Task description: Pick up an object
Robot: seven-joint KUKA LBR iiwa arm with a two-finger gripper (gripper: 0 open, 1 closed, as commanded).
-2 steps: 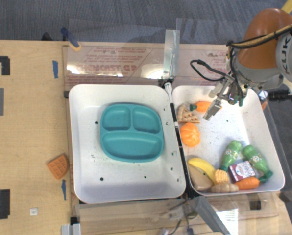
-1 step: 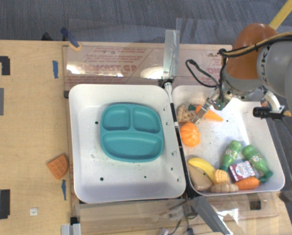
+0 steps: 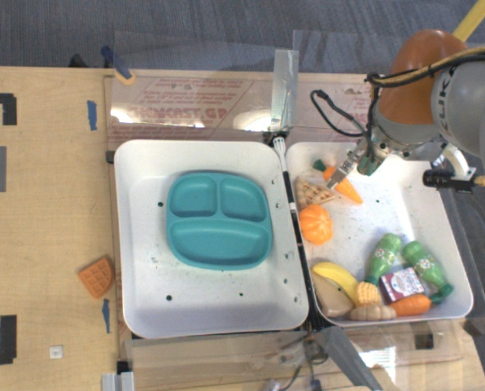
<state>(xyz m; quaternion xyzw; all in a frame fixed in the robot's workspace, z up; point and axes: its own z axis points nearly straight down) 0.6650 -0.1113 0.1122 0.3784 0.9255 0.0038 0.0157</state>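
A pale wooden bench (image 3: 39,218) carries two shallow white bins side by side, with grey carpet beyond its far edge. The left bin (image 3: 137,300) holds a teal divided plate (image 3: 220,220) lying flat near its middle. Outside that bin, on the bench by its near left corner, lies a small orange waffle-patterned piece (image 3: 96,276).

The right bin (image 3: 458,287) holds the toy food. Along its left side sit a tan waffle-textured piece (image 3: 312,191) and, just nearer the camera, a small orange pumpkin-like fruit (image 3: 316,224). At the near edge a yellow banana (image 3: 336,277) rests against a beige piece (image 3: 334,301) and a short corn cob (image 3: 366,294). Beside them — towards the near right corner — cluster two green bottles (image 3: 385,257), a small purple-labelled pack (image 3: 403,283) and an orange carrot (image 3: 411,305).

The grey arm reaches in from the right, its orange band above the wrist. The gripper (image 3: 346,172) hangs low over the far left part of the right bin, right at a small orange carrot-like piece (image 3: 348,190); whether its fingers are spread or closed on anything, I cannot tell.
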